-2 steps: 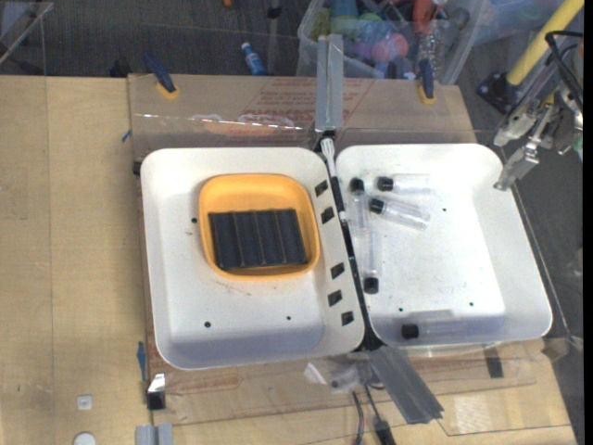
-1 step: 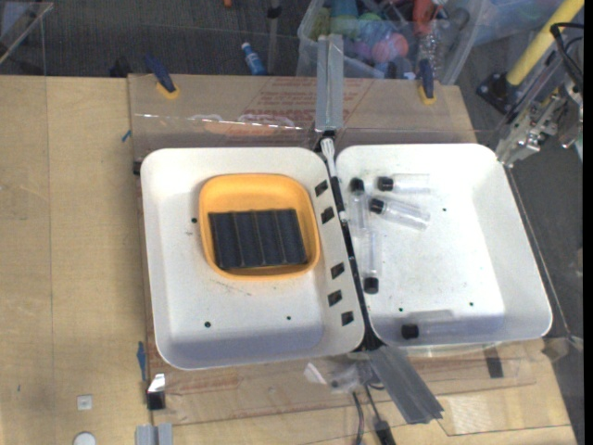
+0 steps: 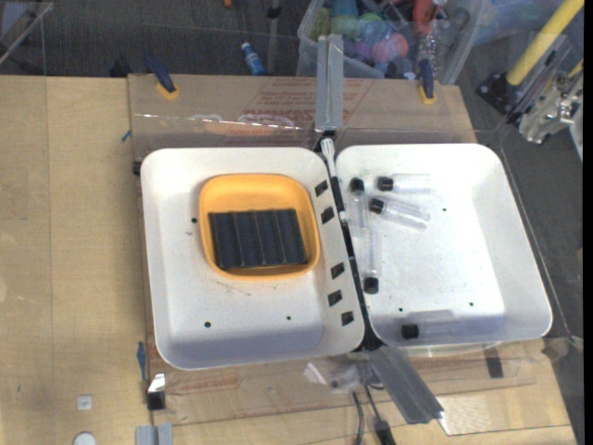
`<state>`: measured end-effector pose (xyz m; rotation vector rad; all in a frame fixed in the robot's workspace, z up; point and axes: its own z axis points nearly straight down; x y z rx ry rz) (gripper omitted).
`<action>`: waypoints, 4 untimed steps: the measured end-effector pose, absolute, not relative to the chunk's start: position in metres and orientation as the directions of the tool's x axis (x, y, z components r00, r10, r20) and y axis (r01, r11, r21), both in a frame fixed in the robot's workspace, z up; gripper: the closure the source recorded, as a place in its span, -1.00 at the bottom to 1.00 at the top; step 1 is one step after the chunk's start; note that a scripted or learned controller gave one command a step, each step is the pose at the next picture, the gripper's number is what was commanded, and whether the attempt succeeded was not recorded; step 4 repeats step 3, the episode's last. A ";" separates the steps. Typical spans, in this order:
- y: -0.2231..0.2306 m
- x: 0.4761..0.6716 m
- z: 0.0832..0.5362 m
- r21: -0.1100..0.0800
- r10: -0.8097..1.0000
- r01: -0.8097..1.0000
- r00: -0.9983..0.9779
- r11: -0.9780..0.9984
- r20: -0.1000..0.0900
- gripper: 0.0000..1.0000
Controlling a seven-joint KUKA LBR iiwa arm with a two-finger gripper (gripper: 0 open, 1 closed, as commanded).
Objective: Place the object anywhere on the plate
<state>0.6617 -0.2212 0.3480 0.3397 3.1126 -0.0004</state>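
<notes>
A ridged black rectangular object (image 3: 257, 239) is seen lying on the orange plastic plate (image 3: 211, 200); placement appears done. The gripper's (image 3: 556, 109) state cannot be told.

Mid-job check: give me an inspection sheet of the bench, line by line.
Surface: wooden bench bearing left bin and right bin.
Job's things: orange plate in left bin, dark ridged block lying on it.
Clutter: clear tubes with black caps in right bin.
Grippers: metal part at upper right edge; state unclear.
Cables: black cable below the bins.
Surroundings: tub of coloured toys behind.
</notes>
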 end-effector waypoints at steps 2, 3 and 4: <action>-0.221 0.660 0.280 0.001 0.078 0.078 -0.997 0.997 -0.006 -1.00; -0.221 0.664 0.254 0.001 -0.133 -0.133 -0.991 0.991 -0.005 -1.00; -0.221 0.664 0.254 0.001 -0.133 -0.133 -0.991 0.991 -0.005 -1.00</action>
